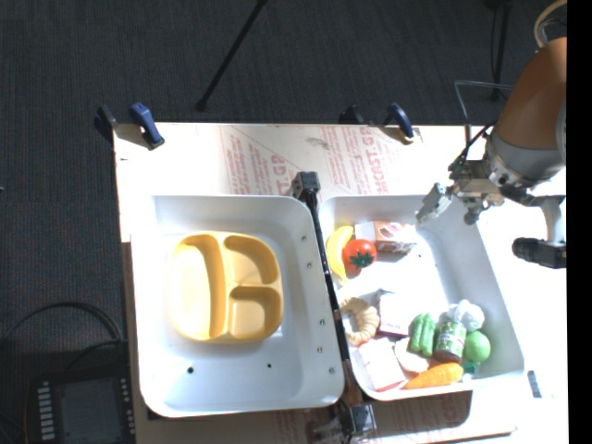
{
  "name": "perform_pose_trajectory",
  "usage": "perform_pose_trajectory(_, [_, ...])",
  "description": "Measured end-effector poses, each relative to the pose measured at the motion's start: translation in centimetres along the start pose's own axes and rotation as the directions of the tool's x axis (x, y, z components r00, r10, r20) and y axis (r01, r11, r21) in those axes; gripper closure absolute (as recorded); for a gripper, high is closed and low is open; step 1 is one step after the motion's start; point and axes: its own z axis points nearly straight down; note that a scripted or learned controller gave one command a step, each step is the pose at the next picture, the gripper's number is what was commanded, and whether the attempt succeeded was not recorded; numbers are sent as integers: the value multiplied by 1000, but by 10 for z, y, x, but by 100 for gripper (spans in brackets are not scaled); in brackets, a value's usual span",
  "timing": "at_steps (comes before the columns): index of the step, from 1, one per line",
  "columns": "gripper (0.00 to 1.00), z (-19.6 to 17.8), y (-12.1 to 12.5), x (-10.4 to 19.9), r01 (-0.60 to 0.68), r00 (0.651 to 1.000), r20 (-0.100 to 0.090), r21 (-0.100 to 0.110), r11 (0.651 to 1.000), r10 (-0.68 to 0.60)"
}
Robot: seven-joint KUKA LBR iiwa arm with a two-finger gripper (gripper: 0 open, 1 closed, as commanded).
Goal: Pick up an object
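Carrot (433, 375) and greens lie well below my gripper (450, 202), which hangs open and empty, poised above the right bin (495, 289).

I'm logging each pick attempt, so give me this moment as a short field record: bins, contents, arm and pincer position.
left bin: holds a yellow divided tray
right bin: holds toy food along its left and near sides
items near the divider: banana, tomato, small box
items at the near end: pretzel, green pepper, carrot
arm: reaches in from the right
pincer: above the right bin's far right corner, nothing seen between its fingers
object picked: not yet
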Motion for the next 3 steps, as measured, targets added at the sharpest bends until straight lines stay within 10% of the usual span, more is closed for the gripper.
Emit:
perform_pose_trajectory(1, [0, 123, 14, 51, 0, 1000, 1, 0, 1000, 0])
perform_pose_trajectory(2, [0, 131, 15, 57, 2, 1000, 1, 2, 1000, -2])
perform_pose_trajectory(3, [100, 122, 14, 56, 2, 1000, 1, 10, 1000, -2])
